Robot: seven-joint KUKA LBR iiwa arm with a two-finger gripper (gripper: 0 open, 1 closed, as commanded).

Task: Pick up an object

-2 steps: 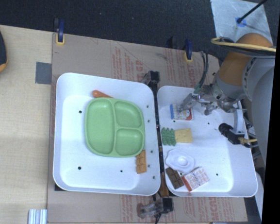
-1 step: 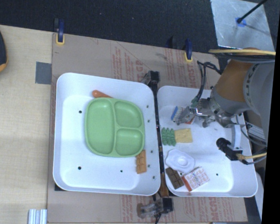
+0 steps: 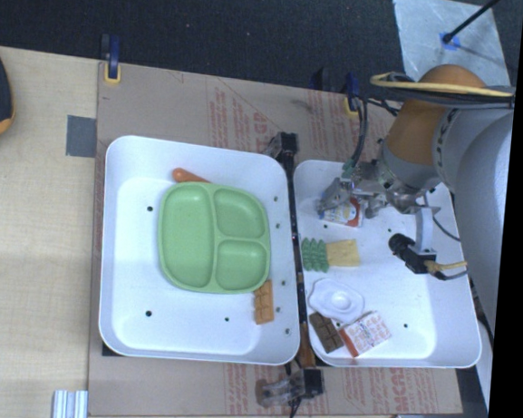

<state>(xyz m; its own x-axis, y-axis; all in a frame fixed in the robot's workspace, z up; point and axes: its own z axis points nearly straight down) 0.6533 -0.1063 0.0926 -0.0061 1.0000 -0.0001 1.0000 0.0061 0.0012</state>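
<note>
My gripper [image 3: 339, 201] is low over the far left part of the right bin [image 3: 413, 349]. A small white and red item [image 3: 353, 215] lies right beside it, partly hidden by the gripper. Nearer the front of that bin lie a green ridged piece [image 3: 314, 254], a yellow square [image 3: 344, 253], a white fried-egg shape [image 3: 335, 301], a brown bar [image 3: 324, 329] and a red and white packet [image 3: 368, 332].
The left bin [image 3: 120, 319] holds a green divided plate [image 3: 213, 238], an orange piece [image 3: 189, 176] behind it and a brown waffle-like piece [image 3: 263, 302] at its front right. The arm [image 3: 432, 127] fills the space above the right bin's far side.
</note>
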